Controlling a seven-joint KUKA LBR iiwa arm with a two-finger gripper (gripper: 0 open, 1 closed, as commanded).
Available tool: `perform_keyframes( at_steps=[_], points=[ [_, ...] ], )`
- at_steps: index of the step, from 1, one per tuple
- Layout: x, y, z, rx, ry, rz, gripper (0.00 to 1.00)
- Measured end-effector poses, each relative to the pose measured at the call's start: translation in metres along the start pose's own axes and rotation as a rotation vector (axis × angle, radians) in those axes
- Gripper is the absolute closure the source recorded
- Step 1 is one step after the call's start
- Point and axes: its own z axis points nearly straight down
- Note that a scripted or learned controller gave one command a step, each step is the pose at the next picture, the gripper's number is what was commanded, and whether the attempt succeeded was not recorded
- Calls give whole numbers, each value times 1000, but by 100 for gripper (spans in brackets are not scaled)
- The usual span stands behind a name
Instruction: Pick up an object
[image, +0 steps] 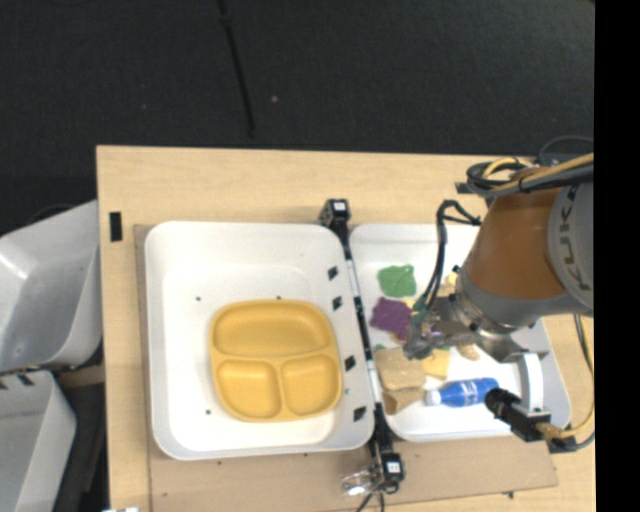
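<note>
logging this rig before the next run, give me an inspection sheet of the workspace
Surface: wooden bench bearing left bin and right bin.
Job's things: in the right bin, green piece, purple piece, tan block, blue bottle.
Clutter: yellow tray, three compartments, in the left bin.
Grippers: gripper low over the right bin, near the purple piece; fingers unclear.
Cables: black cable looping beside the arm.
Surroundings: dark floor; white containers left of the bench.
</note>
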Motion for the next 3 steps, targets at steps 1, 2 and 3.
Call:
perform_keyframes(
  at_steps=[1, 2, 3],
  points=[
    [100, 2, -97, -20, 1, -8, 100],
    [93, 2, -103, -13, -3, 0, 100],
    [137, 0, -292, -31, 2, -2, 100]
  ],
)
